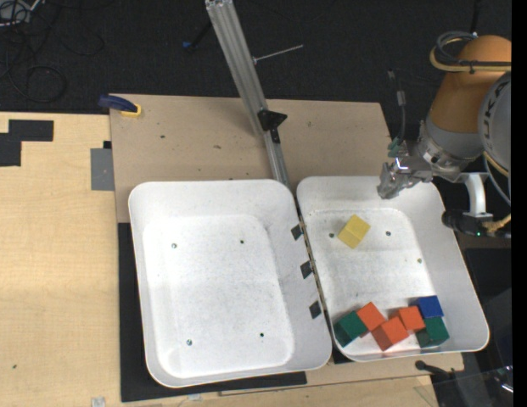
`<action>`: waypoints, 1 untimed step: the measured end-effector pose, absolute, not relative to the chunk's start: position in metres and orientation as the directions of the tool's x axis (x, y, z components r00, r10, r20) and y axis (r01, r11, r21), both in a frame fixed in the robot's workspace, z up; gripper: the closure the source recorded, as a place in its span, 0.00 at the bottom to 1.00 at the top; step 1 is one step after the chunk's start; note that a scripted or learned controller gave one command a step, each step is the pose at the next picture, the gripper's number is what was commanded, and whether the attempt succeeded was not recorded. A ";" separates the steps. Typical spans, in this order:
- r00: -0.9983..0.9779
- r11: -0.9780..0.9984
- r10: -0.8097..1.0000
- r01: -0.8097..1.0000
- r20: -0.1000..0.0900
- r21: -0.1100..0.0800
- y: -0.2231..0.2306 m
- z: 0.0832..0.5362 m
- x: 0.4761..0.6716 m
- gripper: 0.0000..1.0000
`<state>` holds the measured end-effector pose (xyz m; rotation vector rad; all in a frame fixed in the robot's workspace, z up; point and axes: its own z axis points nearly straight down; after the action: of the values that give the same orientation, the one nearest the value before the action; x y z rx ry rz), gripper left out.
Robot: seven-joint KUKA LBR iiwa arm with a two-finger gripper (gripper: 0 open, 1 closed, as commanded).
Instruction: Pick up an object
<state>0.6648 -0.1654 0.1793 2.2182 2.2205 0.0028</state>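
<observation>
— What sort of room am I driving this in?
— A robotics lab, from what I see: a plywood bench [204,138] bearing two white bins [216,282], an aluminium rail [242,66] slanting up at top centre, loose cables [21,7] on dark flooring upper left, and black tape marks [21,138] on the left board

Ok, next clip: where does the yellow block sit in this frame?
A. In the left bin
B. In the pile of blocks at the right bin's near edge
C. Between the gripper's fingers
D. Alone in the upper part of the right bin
D. The yellow block lies by itself in the upper part of the right bin, apart from the orange, green and blue blocks clustered at the near edge, and below the gripper at the bin's far rim.
</observation>
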 end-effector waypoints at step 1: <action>-0.001 0.001 1.000 1.000 -0.001 0.005 -0.167 0.232 0.666 1.00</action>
<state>0.6658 -0.1669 0.2323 2.2172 2.2196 0.0041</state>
